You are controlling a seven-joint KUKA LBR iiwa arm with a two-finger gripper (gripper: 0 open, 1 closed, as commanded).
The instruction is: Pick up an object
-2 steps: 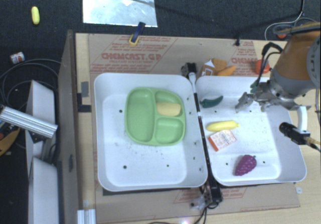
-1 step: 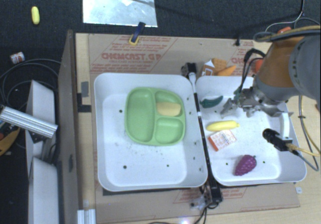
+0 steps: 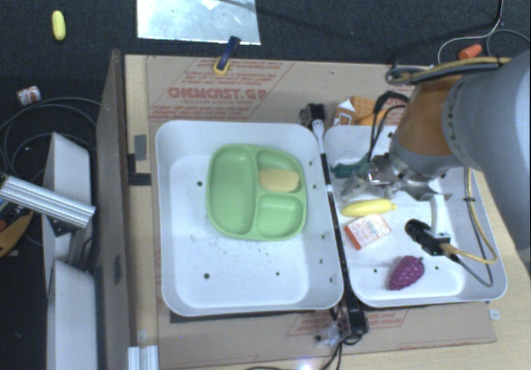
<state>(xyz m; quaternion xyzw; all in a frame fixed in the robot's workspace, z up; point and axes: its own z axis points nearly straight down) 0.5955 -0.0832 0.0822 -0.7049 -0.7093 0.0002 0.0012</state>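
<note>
Altogether two bins (image 3: 191, 277), one banana (image 3: 367, 207), one grape bunch (image 3: 406, 272)

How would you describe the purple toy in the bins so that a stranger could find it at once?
Start at the right-hand white bin, the one the arm reaches over. Look to its near edge, below the toy banana and the small orange-and-white packet. There lies a bunch of grapes, the one purple, knobbly thing among them.

Tool (image 3: 358, 186) above banana (image 3: 367, 207) in right bin (image 3: 477, 273).
</note>
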